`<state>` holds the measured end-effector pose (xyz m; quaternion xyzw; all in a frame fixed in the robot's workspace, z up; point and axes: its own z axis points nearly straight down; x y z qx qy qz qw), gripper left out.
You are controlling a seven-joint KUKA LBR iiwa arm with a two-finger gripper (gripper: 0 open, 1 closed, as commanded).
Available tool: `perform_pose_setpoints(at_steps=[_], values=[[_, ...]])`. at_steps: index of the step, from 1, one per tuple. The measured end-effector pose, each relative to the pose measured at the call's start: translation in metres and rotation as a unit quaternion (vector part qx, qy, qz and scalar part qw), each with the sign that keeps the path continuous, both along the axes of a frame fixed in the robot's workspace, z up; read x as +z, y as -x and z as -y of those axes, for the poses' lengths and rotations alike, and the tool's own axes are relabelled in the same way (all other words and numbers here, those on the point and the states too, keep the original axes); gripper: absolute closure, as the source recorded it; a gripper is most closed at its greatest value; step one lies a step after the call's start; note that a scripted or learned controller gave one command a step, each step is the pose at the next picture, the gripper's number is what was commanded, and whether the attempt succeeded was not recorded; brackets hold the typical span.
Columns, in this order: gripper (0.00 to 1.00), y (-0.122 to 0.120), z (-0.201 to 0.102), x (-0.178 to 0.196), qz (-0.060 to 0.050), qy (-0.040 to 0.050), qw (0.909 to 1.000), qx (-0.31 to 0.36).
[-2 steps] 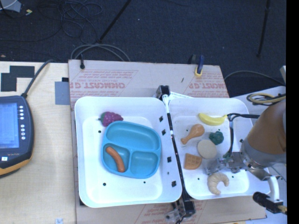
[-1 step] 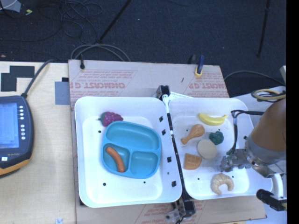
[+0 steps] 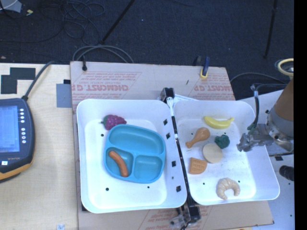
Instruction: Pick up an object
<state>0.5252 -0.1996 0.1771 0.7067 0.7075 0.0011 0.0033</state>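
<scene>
In the right bin (image 3: 268,188), nearest, lies a croissant (image 3: 228,188), then a waffle wedge (image 3: 197,166), a round biscuit (image 3: 212,153), broccoli (image 3: 222,141), a drumstick (image 3: 199,137) slanting upward to the right, and a banana (image 3: 218,122) lying crosswise. The gripper (image 3: 243,144) hovers at that bin's right side; whether its fingers are spread cannot be told. In the left bin (image 3: 91,186), a blue divided plate (image 3: 135,153) holds a sausage (image 3: 118,162), grapes (image 3: 113,121) beside it. Cardboard (image 3: 144,83) behind reads "CHEMCAST," upside down.

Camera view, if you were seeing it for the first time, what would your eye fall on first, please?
Probably the bright blue divided tray in the left bin, with a sausage in its near-left compartment and purple grapes just beyond its far-left corner. Next, the toy food scattered in the right bin: a banana, a drumstick and a croissant. The gripper hangs over that bin's right side.
</scene>
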Motion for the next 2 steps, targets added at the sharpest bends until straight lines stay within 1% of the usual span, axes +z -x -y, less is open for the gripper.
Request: perform_pose_setpoints(at_steps=[1,2], values=[[1.00,0.007,-0.108,0.146,0.003,-0.0026,1.0000,0.006],[1.00,0.007,-0.194,0.092,-0.007,-0.0034,1.0000,0.004]])
